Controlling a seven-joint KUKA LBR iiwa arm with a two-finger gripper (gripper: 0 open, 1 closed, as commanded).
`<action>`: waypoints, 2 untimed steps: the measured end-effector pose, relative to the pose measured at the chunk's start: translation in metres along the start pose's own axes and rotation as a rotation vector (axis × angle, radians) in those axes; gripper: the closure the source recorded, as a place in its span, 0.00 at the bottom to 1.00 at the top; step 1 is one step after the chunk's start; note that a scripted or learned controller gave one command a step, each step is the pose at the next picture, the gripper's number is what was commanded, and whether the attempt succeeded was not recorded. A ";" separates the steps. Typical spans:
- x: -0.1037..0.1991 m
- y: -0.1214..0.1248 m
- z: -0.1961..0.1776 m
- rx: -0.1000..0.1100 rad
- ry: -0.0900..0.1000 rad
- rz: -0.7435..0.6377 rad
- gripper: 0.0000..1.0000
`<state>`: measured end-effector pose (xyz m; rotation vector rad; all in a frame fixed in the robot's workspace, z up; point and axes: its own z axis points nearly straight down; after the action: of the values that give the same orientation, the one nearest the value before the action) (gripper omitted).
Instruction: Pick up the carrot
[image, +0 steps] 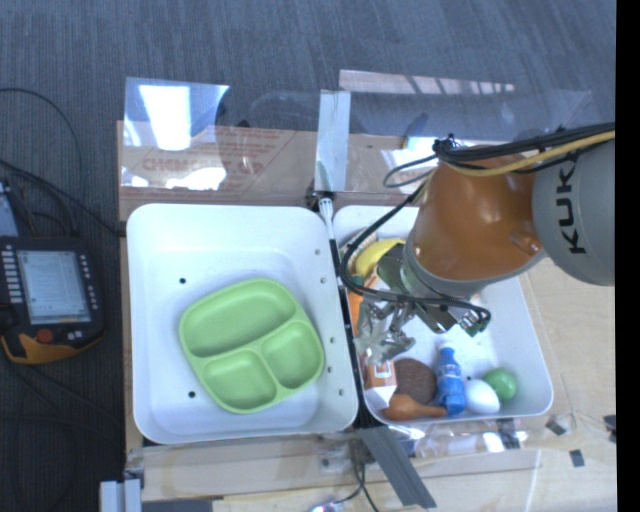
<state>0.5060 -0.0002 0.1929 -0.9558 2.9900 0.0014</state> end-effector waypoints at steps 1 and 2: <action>-0.002 0.000 -0.009 0.001 -0.002 -0.001 1.00; 0.013 -0.005 -0.041 0.003 -0.001 0.003 1.00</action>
<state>0.4983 -0.0118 0.2339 -0.9504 2.9894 -0.0021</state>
